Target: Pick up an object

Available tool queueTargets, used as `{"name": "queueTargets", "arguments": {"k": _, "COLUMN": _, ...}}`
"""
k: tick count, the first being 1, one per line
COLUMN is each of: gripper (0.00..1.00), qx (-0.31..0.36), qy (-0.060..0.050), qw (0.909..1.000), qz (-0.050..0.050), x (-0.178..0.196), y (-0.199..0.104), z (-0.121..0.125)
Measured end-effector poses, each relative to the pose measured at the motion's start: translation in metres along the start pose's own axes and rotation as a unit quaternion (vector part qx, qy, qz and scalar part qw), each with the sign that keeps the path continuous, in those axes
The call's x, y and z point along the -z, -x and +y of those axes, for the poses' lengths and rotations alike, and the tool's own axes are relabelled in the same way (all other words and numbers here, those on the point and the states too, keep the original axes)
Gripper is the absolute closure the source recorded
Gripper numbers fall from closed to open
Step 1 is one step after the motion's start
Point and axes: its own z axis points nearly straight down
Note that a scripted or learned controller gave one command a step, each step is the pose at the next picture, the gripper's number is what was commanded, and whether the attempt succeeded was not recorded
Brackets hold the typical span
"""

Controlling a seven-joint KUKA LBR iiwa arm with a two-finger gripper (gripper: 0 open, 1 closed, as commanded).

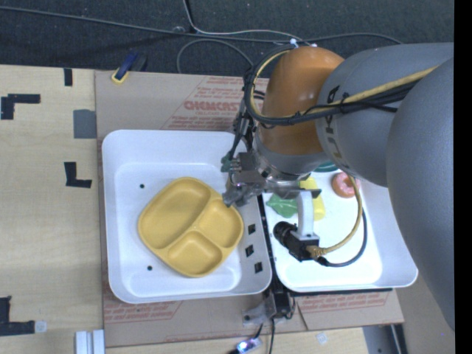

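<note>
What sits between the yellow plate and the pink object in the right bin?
In the camera view, the gripper and wrist stand between the yellow plate and the pink object, with green and yellow items.

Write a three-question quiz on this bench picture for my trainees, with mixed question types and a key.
1. True or false: the yellow divided plate lies in the left bin.
2. Which colour is the band above the arm's wrist? A) blue B) orange C) white
3. Fill in: near the right bin's far edge lies a small round ____ object.

Key: 1 true. 2 B; the orange band sits above the gripper, which hangs over the seam between the bins. 3 pink.
</note>
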Motion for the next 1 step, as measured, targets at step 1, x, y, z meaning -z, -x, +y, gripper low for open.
{"name": "queueTargets", "arguments": {"k": 1, "gripper": 0.0, "qx": -0.002, "qy": 0.0, "qw": 1.0, "qz": 0.0, "x": 0.0002, "y": 0.0027, "z": 0.0}}
